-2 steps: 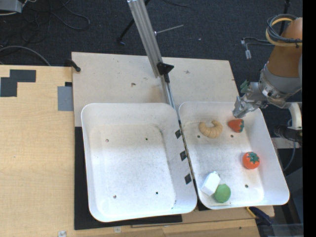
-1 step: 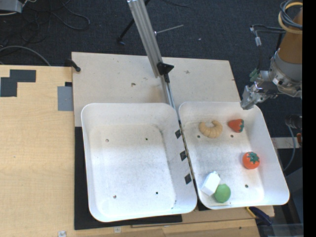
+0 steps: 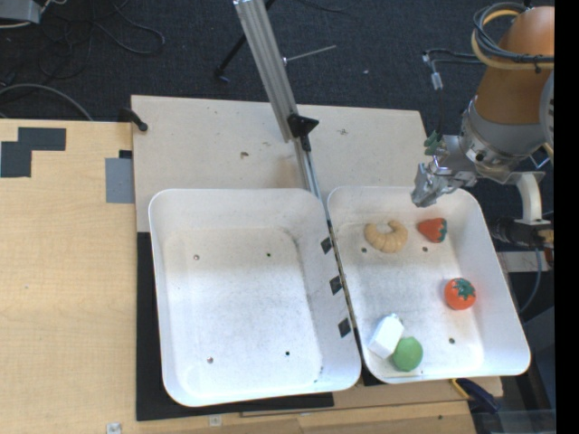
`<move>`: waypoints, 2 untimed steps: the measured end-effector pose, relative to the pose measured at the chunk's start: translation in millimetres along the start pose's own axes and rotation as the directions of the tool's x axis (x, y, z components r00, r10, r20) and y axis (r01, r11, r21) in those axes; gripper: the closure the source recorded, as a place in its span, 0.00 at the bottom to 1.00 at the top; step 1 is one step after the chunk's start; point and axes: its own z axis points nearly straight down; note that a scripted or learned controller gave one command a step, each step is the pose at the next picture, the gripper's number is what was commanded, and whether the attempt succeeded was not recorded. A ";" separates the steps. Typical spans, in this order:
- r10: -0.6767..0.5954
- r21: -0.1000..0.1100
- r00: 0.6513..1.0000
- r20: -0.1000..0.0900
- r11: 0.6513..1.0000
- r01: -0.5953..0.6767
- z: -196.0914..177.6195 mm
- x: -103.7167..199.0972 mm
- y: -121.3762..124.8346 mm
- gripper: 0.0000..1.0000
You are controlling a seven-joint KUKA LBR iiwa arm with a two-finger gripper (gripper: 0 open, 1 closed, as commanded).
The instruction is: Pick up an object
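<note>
Strawberry (image 3: 432, 230), a small red toy fruit, lies in the right bin (image 3: 502, 283) near its far rim, and it looks the likeliest target because the hand (image 3: 427, 192) hangs just beyond it at twelve o'clock, close above the bin's edge. Whether the hand is spread or pressed together cannot be told at this size, and nothing shows between its tips. At nine o'clock from the strawberry lies a tan croissant (image 3: 387, 236), near it but apart. A red tomato (image 3: 460, 294) with a green cap sits at about five o'clock from the strawberry, well apart, toward the bin's right wall. Near the front rim a white block (image 3: 386, 334) and a green ball (image 3: 407, 353) lie touching. The left bin (image 3: 181, 242) sits beside the right one on the surface, their rims meeting along the middle. With the pieces scattered loosely, each one offers room around it for a descent; the strawberry's spot by the rim, in my judgement, leaves the least margin on its far side.
</note>
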 end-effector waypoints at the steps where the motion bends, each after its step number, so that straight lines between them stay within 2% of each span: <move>1: 0.001 0.002 1.000 0.000 1.000 -0.001 19.0 51.8 -16.5 1.00; 2: 0.000 0.003 1.000 0.000 1.000 0.000 34.9 104.1 -32.6 1.00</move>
